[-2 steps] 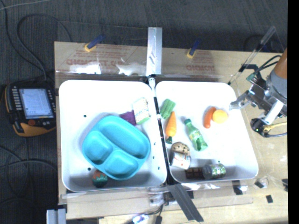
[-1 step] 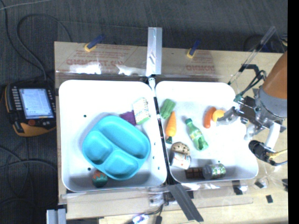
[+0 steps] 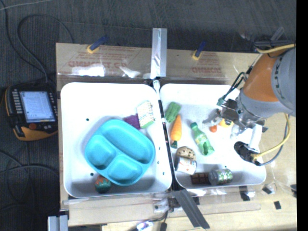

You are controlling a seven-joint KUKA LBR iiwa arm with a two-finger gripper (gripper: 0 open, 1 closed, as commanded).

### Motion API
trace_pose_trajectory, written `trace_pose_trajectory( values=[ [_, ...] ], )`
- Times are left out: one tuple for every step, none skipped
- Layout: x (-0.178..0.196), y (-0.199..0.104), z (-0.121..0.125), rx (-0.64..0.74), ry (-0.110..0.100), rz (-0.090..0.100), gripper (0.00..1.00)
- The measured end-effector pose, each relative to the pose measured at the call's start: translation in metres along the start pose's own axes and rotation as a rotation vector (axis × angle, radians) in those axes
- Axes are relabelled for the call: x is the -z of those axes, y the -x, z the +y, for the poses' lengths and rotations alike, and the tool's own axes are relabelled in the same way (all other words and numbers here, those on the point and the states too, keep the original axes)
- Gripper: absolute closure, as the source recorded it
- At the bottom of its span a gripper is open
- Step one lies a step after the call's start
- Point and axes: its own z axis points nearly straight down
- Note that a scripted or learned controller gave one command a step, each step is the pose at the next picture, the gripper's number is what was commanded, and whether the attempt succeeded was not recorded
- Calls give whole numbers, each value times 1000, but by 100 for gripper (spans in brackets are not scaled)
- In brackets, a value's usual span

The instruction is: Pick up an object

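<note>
In the left bin (image 3: 70, 129) lies a blue divided tray (image 3: 120, 150). In the right bin (image 3: 260, 177), a green bottle (image 3: 201, 138) lies beside the carrot (image 3: 176, 127); likely light, stiff and slippery, best pinched across its middle. The gripper (image 3: 217, 121) hovers just right; its state is unclear.

The arm (image 3: 276, 88) is cut off by the right edge. Its wrist hides part of the right bin's (image 3: 192, 91) right wall. A purple thing (image 3: 132, 121) lies partly hidden behind the blue tray (image 3: 120, 151); the small orange object (image 3: 213, 127) by the gripper (image 3: 217, 119) is possibly a toy.
</note>
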Motion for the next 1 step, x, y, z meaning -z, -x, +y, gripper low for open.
trace_pose_trajectory(
  values=[
    [-59,-10,62,-137,1,-1,0]
  ],
)
